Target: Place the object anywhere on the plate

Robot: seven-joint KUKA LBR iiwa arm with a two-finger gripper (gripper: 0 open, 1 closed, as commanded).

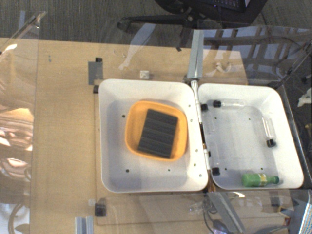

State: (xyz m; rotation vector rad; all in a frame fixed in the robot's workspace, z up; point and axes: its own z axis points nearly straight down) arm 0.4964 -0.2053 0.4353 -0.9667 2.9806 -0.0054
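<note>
Apparently the Object Already Lies on the Plate

Seemingly the task's thing is the dark ridged block (pixel 157 133), and it rests flat in the middle of the orange plate (pixel 130 130), with its long side running from about 1 o'clock to 7 o'clock. All its edges stay inside the rim, so I judge it stable there and the placing as done. The plate itself sits near the centre of the left bin (pixel 109 145), a little toward 12 o'clock, which gives free room on all sides for a reach from above.

The right bin (pixel 239 145) keeps the other things apart from the plate. A green bottle (pixel 260 180) lies on its side at 5 o'clock against the wall; probably it rolled there, because it is round. One clear tube (pixel 229 103) lies at 12 o'clock and a second tube (pixel 268 130) at 3 o'clock, both near the walls.

About the gripper, I cannot tell if it is open or closed.
</note>
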